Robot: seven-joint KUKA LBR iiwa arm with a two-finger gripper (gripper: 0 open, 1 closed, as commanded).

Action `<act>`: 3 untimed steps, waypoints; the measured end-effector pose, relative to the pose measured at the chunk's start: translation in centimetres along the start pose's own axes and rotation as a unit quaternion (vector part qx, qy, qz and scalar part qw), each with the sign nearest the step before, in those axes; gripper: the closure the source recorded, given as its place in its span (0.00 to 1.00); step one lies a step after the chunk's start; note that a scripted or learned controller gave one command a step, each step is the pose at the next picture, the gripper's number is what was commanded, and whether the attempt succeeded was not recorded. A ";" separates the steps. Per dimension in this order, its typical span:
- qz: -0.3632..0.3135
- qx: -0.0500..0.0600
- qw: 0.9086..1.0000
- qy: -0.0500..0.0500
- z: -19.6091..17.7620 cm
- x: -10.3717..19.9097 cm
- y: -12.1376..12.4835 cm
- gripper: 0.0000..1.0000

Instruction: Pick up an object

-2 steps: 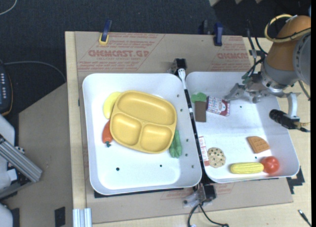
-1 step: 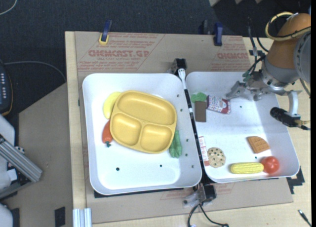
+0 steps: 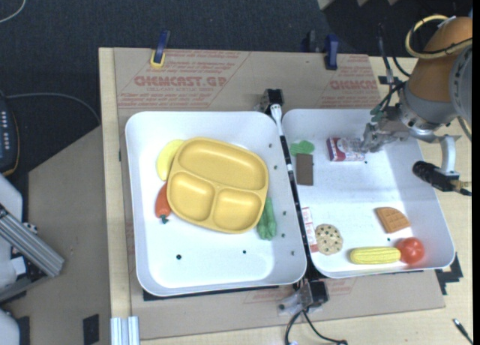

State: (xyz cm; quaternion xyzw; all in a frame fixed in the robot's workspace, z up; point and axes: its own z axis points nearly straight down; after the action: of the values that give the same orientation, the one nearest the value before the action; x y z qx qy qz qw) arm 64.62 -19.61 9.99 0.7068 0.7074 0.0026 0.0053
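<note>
Corn (image 3: 375,256), tomato (image 3: 411,250): right bin (image 3: 442,216), near edge, well apart from gripper (image 3: 370,141). Red-white packet (image 3: 343,149): touching fingertips. Finger state: cannot tell.

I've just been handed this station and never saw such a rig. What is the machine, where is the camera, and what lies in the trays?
One camera looks down at a slant on two white bins. The grey arm with the orange band reaches in from the right. Its gripper hangs at a red and white packet in the right bin; whether it grips it I cannot tell. That bin also has a brown block, a green piece, a cookie, a toast slice, a corn cob and a tomato. The left bin has a yellow divided plate lying over toy food.
</note>
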 end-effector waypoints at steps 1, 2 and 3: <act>0.000 0.002 1.000 0.000 -5.7 -1.0 0.0 1.00; 0.001 0.002 1.000 0.000 -10.3 -1.4 -0.2 1.00; 0.000 0.003 1.000 0.001 -12.7 -1.4 -0.1 1.00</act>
State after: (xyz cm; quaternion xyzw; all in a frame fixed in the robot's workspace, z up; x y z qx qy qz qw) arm 64.37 -21.00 22.71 0.7068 0.7074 0.0012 0.0028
